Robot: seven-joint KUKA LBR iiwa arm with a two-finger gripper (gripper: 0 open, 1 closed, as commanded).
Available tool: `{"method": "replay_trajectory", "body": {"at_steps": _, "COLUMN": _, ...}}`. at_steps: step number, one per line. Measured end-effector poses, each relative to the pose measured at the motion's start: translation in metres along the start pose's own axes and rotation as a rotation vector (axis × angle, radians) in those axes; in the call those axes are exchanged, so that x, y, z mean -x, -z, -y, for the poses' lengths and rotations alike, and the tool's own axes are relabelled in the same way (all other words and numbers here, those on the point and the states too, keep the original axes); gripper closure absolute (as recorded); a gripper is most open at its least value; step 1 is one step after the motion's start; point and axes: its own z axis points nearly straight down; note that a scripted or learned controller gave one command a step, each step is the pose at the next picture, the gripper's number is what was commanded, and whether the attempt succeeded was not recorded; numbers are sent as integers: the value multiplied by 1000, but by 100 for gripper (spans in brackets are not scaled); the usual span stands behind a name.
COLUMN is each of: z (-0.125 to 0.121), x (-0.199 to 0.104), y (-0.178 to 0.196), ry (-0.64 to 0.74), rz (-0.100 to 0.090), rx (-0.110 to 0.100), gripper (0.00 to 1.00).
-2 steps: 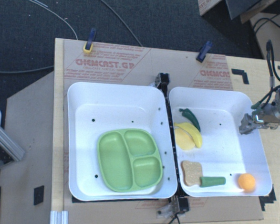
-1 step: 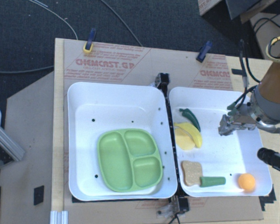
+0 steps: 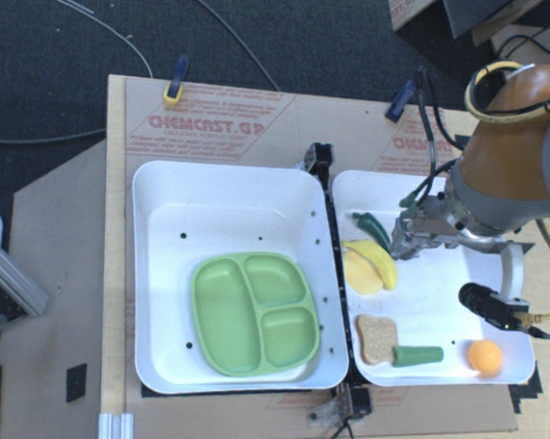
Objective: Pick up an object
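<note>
My gripper (image 3: 403, 245) hangs low over the back left part of the right bin (image 3: 439, 291). Just to its left lies a dark green pod-shaped piece (image 3: 372, 227). A yellow banana (image 3: 374, 259) rests on a pale yellow round piece (image 3: 362, 275) directly below and left of the gripper. Nearer the front of the same bin lie a slice of brown bread (image 3: 377, 335), a green cylinder (image 3: 418, 355) and an orange ball (image 3: 484, 357). Nothing is visibly held in the gripper.
The left bin (image 3: 163, 206) holds a green divided plate (image 3: 254, 311) at its front middle. A black divider clip (image 3: 319, 157) sits between the bins at the back. The arm's grey and orange body (image 3: 515, 146) covers the right bin's back right.
</note>
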Motion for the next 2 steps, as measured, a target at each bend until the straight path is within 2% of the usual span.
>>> {"method": "replay_trajectory", "body": {"at_steps": 1, "z": 7, "x": -51, "y": -2, "ry": 3, "rz": 0, "rx": -2, "gripper": 100}}
{"method": "replay_trajectory", "body": {"at_steps": 2, "z": 1, "x": -108, "y": 5, "ry": 4, "rz": 2, "rx": 5, "gripper": 100}}
